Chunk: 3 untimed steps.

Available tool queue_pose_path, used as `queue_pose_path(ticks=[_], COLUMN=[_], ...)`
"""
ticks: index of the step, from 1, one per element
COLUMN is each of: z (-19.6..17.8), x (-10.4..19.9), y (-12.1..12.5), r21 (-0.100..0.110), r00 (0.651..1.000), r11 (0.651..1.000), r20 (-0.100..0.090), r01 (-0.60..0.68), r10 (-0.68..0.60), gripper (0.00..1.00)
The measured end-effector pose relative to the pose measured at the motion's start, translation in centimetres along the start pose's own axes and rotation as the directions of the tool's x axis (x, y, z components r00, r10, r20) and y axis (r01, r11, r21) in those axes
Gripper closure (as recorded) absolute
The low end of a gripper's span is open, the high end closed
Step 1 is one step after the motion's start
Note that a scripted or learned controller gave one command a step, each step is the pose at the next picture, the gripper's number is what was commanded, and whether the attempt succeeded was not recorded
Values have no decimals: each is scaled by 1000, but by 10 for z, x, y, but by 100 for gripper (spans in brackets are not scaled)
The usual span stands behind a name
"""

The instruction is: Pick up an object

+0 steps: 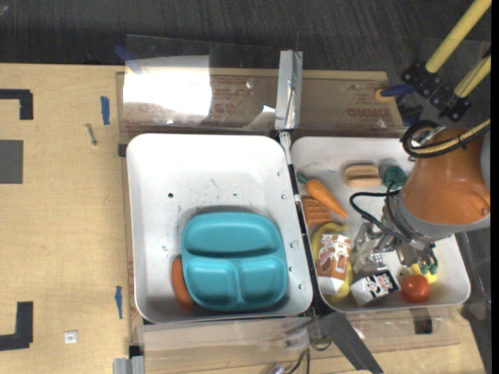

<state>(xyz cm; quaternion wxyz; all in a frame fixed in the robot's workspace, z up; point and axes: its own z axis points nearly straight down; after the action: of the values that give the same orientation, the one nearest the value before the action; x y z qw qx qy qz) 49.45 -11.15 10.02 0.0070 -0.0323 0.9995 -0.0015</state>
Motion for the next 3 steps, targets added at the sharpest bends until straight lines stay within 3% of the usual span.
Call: queue_pose_path(ticks=[1, 2, 3], z=[-156, -151, -6], x=[-10, -9, -59], y=[40, 40, 15], r21=[-1, -3, -4], r00=[998, 999, 997], r11=[998, 999, 997], r20=[3, -7, -11], r01=[56, 54, 76], r10=[-56, -54, -76], gripper=[100, 0, 0])
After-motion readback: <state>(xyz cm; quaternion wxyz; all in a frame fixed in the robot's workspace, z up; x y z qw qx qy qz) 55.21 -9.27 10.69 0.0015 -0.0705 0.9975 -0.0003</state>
